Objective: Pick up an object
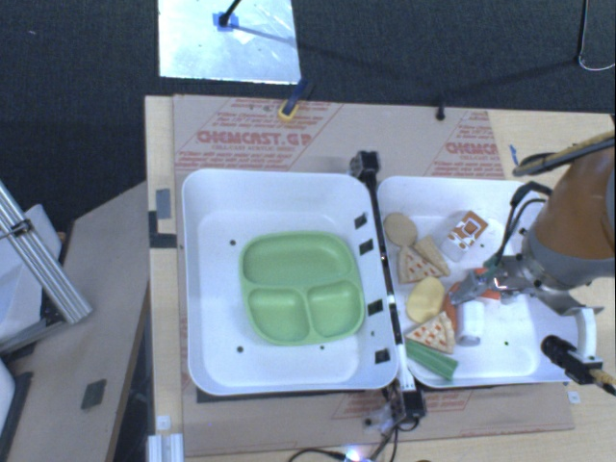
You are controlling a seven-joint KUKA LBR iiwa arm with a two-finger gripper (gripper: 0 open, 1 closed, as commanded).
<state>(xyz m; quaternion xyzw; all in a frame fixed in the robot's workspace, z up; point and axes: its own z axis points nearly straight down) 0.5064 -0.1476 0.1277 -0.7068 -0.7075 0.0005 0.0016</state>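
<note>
Toys (pixel 428 296) heaped in right bin (pixel 520 354), against the divider: pizza slices, yellow lump, green stalk, small carton, tan piece. Gripper (pixel 474 289) lowered at heap's right edge, close beside yellow lump (pixel 425 299) and a white cylinder (pixel 469 321); fingers too blurred to tell apart from together, nothing visibly clamped. Green tray (pixel 298 287) alone in left bin (pixel 207 258), likely as drop-off. Crowding likely to make a clean single grasp hard.

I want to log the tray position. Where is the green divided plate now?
The green divided plate lies in the middle of the left white bin, left of the black divider that separates it from the right bin with the toy foods.
</note>
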